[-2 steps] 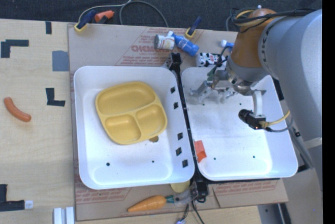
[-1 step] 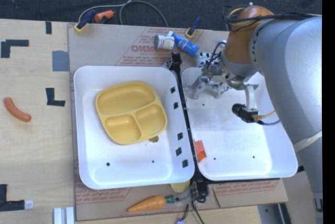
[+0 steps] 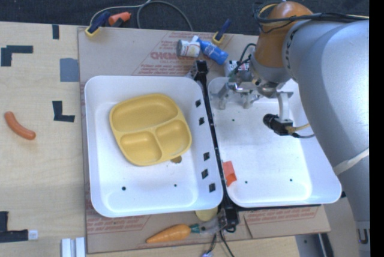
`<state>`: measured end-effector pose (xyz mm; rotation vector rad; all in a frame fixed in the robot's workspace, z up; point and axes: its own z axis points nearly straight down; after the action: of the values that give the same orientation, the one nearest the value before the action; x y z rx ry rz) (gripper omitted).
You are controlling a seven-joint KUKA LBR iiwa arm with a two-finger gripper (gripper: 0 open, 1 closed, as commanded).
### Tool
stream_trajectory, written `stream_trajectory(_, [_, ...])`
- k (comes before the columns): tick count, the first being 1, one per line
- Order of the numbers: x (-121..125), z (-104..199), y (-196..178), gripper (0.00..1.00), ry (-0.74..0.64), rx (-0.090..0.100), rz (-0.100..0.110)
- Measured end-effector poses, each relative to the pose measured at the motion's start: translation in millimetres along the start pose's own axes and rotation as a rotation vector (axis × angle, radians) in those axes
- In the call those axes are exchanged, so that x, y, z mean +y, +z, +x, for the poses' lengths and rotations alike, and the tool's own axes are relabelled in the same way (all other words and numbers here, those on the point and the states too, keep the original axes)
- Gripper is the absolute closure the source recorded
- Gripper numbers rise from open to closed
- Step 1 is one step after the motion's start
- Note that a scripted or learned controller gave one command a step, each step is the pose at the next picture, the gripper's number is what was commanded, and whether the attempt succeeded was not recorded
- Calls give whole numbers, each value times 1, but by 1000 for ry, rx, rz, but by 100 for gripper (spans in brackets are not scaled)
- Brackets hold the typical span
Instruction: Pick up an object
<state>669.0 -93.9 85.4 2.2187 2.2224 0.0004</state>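
The gripper (image 3: 234, 96) hangs over the right bin's (image 3: 270, 190) upper left corner, fingers spread, gripping nothing. Just above it, outside the bins, lies a blue-and-white bottle (image 3: 203, 49). Left of centre frame, in the left bin (image 3: 102, 190), a yellow divided plate (image 3: 150, 128) lies flat, long axis running lower left to upper right.

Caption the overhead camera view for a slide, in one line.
KUKA arm's gripper poised at the back of the right bin; yellow divided plate lying in the left bin.
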Motion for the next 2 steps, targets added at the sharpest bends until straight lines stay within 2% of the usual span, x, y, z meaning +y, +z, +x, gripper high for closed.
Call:
stream_trajectory(1, [0, 0, -10, 100, -1, -1, -2])
stream_trajectory(2, [0, 0, -10, 0, -1, -1, -2])
